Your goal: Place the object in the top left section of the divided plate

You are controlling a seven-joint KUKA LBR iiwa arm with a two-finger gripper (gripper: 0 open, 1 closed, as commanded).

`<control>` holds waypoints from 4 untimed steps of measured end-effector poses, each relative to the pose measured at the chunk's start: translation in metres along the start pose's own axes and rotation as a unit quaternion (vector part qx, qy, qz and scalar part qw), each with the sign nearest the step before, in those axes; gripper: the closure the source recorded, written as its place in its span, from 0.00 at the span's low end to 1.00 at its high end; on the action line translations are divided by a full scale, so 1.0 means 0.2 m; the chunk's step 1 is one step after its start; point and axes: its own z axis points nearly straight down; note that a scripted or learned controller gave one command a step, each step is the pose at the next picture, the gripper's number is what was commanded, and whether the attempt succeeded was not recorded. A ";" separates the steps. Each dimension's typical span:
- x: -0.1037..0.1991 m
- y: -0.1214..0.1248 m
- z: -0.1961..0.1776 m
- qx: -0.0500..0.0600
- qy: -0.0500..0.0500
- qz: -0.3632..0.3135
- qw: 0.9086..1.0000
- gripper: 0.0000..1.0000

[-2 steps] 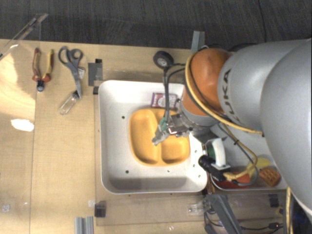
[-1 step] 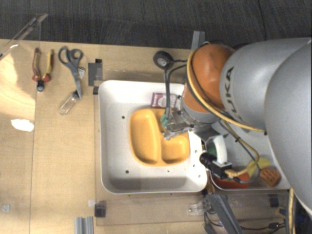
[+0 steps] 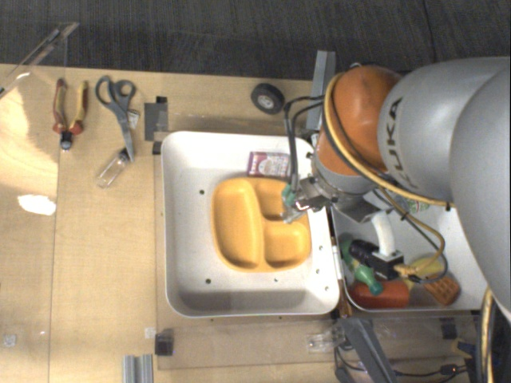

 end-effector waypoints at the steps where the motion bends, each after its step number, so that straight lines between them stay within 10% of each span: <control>1: -0.21 0.03 0.05 0.000 0.000 0.006 1.000 1.00; 2: 0.14 -0.13 0.05 0.000 0.000 0.006 1.000 1.00; 3: -0.14 0.18 -0.34 -0.001 -0.001 -0.008 1.000 1.00; 4: 0.09 -0.02 -0.04 0.001 0.000 0.006 1.000 1.00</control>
